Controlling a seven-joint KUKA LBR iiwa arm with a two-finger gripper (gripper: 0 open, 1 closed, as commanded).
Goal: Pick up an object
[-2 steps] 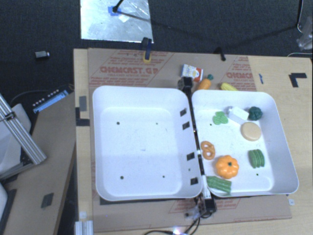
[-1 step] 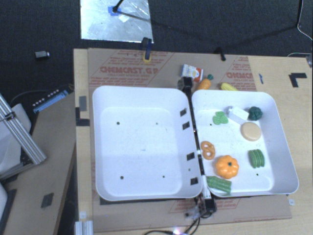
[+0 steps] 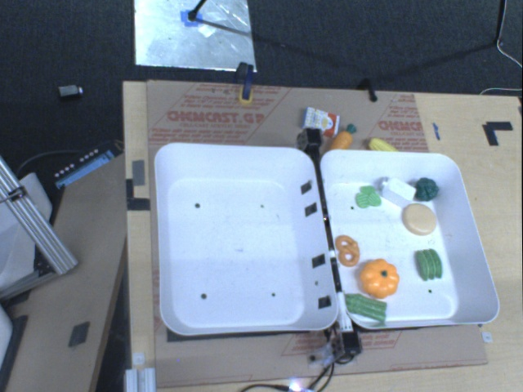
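Note:
The right bin [image 3: 466,243] holds several toy foods. An orange pumpkin [image 3: 379,278] sits near its front left, with a pretzel [image 3: 347,250] just behind it and a green bean pod [image 3: 364,307] at the front edge. A striped green pickle [image 3: 428,264] lies to the right. A beige round cookie [image 3: 420,219] is mid-bin. Behind it are a white block [image 3: 398,191], a dark green broccoli [image 3: 426,189] and a light green piece [image 3: 368,197].
The left bin [image 3: 237,235] stands beside the right one. Behind the bins on the cardboard lie a carrot [image 3: 341,140], a yellow piece [image 3: 382,145] and a small packet [image 3: 320,120]. A yellow clamp [image 3: 244,84] sits at the board's back edge.

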